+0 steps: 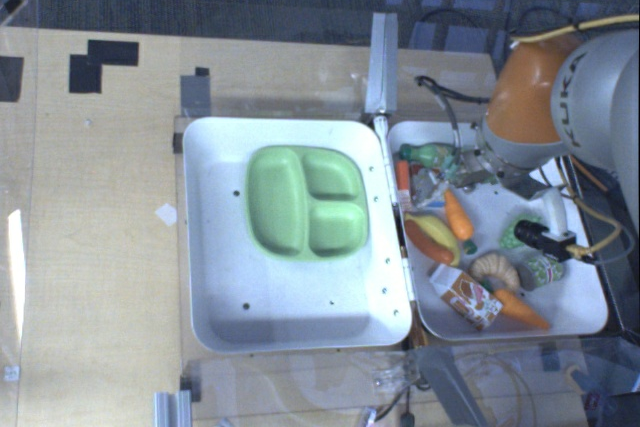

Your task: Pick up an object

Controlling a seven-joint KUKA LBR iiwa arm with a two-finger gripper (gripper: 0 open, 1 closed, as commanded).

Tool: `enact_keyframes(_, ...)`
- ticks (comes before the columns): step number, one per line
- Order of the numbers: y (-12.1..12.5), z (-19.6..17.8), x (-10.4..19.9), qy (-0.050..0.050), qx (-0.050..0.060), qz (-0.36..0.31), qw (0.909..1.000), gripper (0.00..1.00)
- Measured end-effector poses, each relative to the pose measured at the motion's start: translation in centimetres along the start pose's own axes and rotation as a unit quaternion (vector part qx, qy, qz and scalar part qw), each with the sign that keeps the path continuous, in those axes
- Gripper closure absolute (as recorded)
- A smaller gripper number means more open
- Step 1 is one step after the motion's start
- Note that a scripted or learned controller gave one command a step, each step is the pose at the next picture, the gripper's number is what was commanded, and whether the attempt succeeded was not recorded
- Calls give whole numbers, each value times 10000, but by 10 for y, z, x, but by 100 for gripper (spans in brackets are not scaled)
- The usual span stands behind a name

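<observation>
My gripper (437, 181) reaches down into the back left part of the right bin (590, 320). It sits just below a green bottle (424, 154) and just above a small orange carrot (457, 214). A red stick-like item (402, 177) lies to its left against the bin wall. Nothing can be made out between the gripper's tips from this angle. A yellow-and-red fruit (432, 238) lies in front of the carrot.
The right bin also holds a bread roll (495, 267), a brown carton (468, 299), a second carrot (521, 309), a green item (537, 269) and a white item (554, 208). The left bin (215, 305) bears a green divided plate (305, 201).
</observation>
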State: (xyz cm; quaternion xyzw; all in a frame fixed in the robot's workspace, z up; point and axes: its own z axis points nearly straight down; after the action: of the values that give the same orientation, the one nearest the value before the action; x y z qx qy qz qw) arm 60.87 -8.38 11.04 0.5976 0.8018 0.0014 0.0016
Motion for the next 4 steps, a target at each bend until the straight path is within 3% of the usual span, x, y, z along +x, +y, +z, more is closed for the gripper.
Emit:
enact_keyframes(1,-26,20,1,-17,-49,-89,9999,0)
enact_keyframes(2,-24,8,1,-25,-83,-88,9999,100)
enact_keyframes(3,-5,-136,61,-6,-17,257,9997,100)
enact_keyframes(4,-5,-136,61,-6,-16,257,9997,0)
